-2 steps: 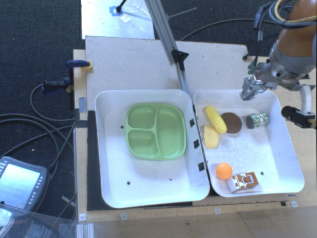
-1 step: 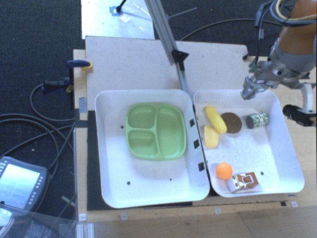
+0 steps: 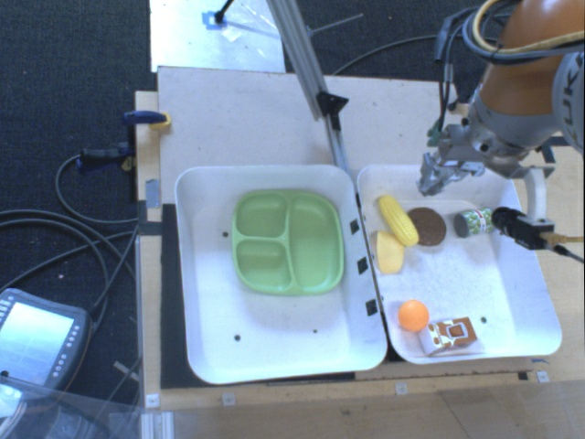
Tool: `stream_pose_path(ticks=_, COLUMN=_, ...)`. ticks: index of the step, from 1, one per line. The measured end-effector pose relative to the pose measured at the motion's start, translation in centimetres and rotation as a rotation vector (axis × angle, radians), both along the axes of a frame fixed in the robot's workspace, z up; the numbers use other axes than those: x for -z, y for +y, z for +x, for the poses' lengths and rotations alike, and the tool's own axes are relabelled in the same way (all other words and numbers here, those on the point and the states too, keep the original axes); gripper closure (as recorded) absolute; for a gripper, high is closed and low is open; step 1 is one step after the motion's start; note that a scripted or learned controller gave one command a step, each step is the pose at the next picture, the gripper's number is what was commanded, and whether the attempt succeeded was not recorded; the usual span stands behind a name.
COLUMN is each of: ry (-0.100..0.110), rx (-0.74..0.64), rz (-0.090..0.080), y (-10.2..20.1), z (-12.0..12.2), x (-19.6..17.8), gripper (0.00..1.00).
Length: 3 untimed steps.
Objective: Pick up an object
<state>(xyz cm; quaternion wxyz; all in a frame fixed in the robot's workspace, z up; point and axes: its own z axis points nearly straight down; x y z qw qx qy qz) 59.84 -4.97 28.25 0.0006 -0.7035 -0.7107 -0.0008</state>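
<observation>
Green divided plate in left bin; pendant on floor.

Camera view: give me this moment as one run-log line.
gripper: above right bin, holding nothing seen | nearest: brown disc, corn cob | left bin: green tray | pick: not yet done

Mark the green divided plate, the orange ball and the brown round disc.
green divided plate (image 3: 315, 236): camera view, its large right compartment.
orange ball (image 3: 413, 315): camera view, middle of the ball.
brown round disc (image 3: 427, 227): camera view, centre of its top face.
</observation>
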Motion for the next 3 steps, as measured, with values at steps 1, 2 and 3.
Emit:
stream_pose_path(ticks=1, ry=0.002, rx=0.001, rz=0.0, y=3.9, z=-2.3, x=2.0, gripper=1.0)
stream_pose_path(ticks=2, ry=0.002, rx=0.0, rz=0.0, y=8.1, z=-4.3, x=3.8, gripper=1.0)
stream_pose_path(ticks=3, ry=0.001, rx=-0.002, rz=0.001, y=13.2, z=-6.6, x=3.4, gripper=1.0)
